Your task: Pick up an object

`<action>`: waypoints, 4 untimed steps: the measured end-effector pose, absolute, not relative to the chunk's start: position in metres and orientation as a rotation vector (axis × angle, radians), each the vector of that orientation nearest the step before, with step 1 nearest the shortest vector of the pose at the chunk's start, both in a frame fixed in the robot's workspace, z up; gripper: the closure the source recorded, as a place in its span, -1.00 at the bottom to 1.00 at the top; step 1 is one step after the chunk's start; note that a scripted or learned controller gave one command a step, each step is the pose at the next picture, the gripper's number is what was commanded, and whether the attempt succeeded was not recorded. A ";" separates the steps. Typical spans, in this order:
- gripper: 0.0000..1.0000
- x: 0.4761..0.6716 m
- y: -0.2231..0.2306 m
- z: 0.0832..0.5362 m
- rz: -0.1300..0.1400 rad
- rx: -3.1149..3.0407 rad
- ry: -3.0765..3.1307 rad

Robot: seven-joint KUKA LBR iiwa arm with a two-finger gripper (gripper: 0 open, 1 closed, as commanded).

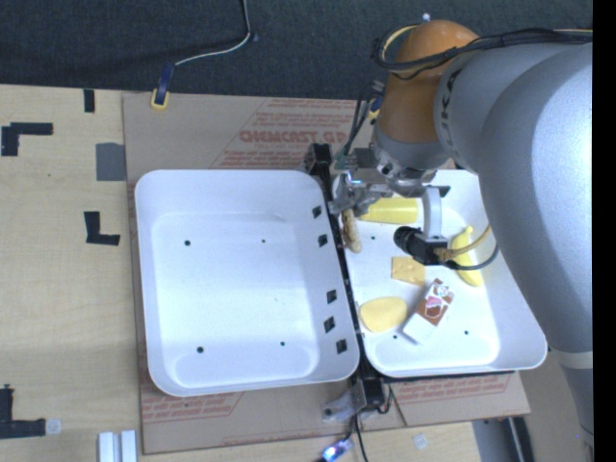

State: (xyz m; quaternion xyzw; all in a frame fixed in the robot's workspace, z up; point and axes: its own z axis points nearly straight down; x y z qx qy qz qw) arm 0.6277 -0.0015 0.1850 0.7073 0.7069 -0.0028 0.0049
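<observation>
The gripper (348,198) hung low over the far left corner of the right bin (510,354), close against the wall it shares with the left bin (231,287). Its tip was a clutter of metal and cable seen from above, so whether it was open or closed could not be told, and nothing could be seen held in it. Just beside it lay a yellow bar (393,210), its long axis running left to right across the view; its left end was lost under the gripper. A small tan piece (351,237) lay just below the gripper by the dividing wall, too small to make out.

Further out in the same bin were a yellow wedge (408,271), a yellow oval disc (382,313) and a red-and-white carton (438,302) tilted on a white piece (414,332). A curved yellow thing (466,243) lay partly behind cable near the right side. The arm (520,123) covered that bin's far right corner.
</observation>
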 end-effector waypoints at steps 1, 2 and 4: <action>1.00 0.580 0.014 0.207 -0.006 2.218 2.212; 1.00 0.582 0.030 0.265 0.005 2.216 2.223; 1.00 0.495 0.060 0.253 -0.003 2.221 2.227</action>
